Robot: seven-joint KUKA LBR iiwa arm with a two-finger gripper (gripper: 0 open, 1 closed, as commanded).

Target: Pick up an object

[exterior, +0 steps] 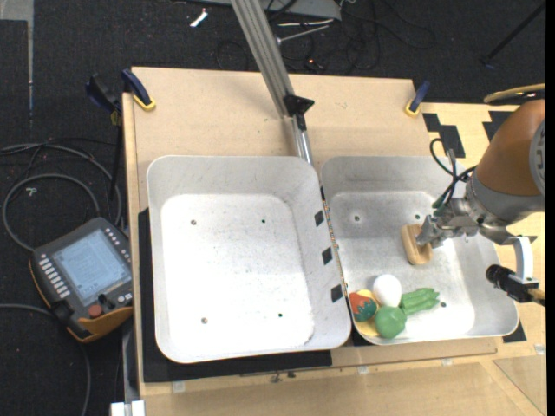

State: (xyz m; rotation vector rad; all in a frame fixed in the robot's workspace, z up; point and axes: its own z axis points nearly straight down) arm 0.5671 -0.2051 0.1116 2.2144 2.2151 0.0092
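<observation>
Fingers [431, 237] down in the rt bin [373, 185], right at the tan wooden block [415, 244]; can't tell if they're gripping it. White egg [387, 289] & green toys [403, 310] near front edge.

We see one grey arm [512, 176] entering from three o'clock, an orange band above its wrist. Its gripper [431, 235] points toward nine o'clock, low and angled downward; we cannot make out how it is set.
</observation>
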